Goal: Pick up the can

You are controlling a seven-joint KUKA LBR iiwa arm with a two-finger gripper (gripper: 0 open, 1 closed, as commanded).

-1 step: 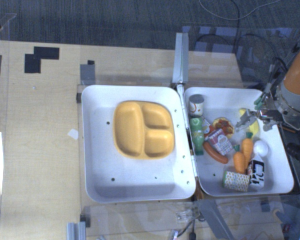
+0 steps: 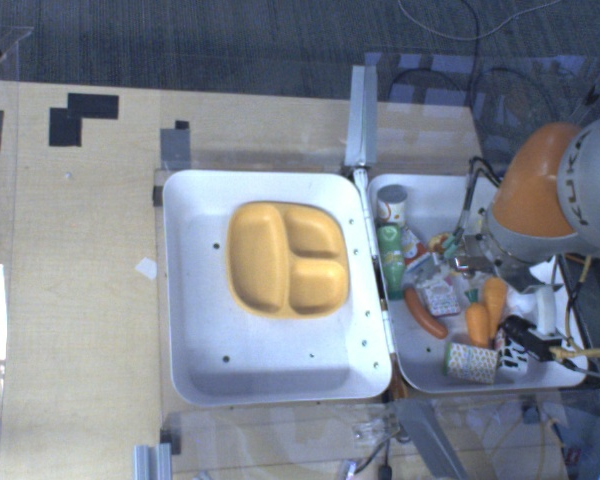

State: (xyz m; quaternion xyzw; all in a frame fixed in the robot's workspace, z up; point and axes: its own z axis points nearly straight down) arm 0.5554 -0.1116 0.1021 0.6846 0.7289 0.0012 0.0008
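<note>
The small upright metal can with a pale label (image 2: 391,206) stands in the far left corner of the right-hand shallow white bin (image 2: 420,380), against the wall shared with the left white bin (image 2: 195,298), which carries a yellow three-compartment tray (image 2: 285,258). A green bottle (image 2: 389,249) lies just on its near side. The grey arm with its orange band (image 2: 540,183) hangs over the bin's right half, and the gripper (image 2: 468,258) sits low among the clutter there, its state impossible to tell. From the gripper, the can lies to the left and toward the far edge, its axis vertical.
</note>
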